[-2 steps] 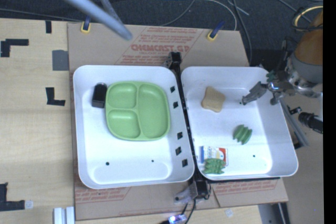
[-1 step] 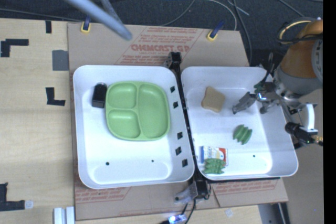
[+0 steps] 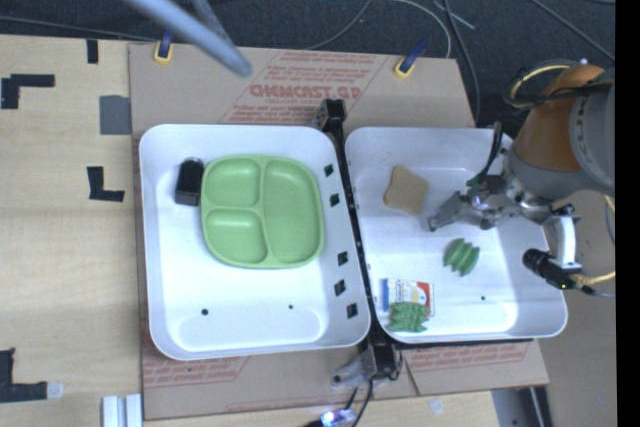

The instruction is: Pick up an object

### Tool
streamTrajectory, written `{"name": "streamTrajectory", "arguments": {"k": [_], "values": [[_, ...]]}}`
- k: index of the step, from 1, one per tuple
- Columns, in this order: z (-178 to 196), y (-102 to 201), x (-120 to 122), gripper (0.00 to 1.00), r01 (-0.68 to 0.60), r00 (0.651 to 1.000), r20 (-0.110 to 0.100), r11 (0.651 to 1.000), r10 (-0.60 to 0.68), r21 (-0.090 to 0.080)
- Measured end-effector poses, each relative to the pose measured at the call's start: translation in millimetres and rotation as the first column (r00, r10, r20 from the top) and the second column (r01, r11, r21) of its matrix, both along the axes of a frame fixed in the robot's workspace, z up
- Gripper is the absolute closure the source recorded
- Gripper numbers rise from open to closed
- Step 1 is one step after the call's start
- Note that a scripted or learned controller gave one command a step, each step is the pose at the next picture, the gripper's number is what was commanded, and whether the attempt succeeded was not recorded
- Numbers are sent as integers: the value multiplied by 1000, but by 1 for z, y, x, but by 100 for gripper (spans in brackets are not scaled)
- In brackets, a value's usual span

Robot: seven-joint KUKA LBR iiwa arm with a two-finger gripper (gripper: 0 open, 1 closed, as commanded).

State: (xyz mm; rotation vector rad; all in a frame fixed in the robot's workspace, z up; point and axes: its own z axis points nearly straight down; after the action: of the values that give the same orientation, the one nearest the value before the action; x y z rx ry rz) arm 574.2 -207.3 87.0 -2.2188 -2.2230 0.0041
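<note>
Counter (image 3: 60, 245): pale wood-grain surface with a brown cardboard sheet (image 3: 300, 85) laid flat under both bins. Nothing there calls for action.

Left bin (image 3: 165, 315): shallow, white, smooth moulded plastic with rounded corners. It carries a light green divided plate (image 3: 264, 212), matt and three-sectioned, and a small black block (image 3: 188, 182) touching the plate's left edge.

Right bin (image 3: 520, 315): same make. Your candidates lie here. The tan bread-like slice (image 3: 406, 190), flat, squarish and soft-looking, sits toward the upper left of the bin floor. The small green ridged piece (image 3: 461, 256) lies near the centre. The printed packet (image 3: 408, 296) lies flat by the lower left wall, with a leafy green item (image 3: 408, 316) touching its lower edge.

Arm (image 3: 560, 145): grey with an orange band, reaching in from the right.

Hand (image 3: 450, 213): low over the right bin, between the tan slice and the green ridged piece, nothing between its fingers. I cannot tell whether it is spread or closed.

Recommendation: you appear to be in the approach. Commit to one target; the tan slice is nearest the tip. Centre over it, descend square to the floor, and close across its narrower span. The slice looks thin, so a shallow descent risks skating over it. Keep clear of the centre divider.
</note>
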Motion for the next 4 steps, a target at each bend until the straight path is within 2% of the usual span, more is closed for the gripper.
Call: {"name": "streamTrajectory", "arguments": {"k": [1,3,4], "values": [[13,0,1,100,-1,1000,3,1000,1,-1],[112,-9,19,100,1,1000,6,1000,-1,-1],[124,-8,20,100,1,1000,3,1000,-1,1]]}}
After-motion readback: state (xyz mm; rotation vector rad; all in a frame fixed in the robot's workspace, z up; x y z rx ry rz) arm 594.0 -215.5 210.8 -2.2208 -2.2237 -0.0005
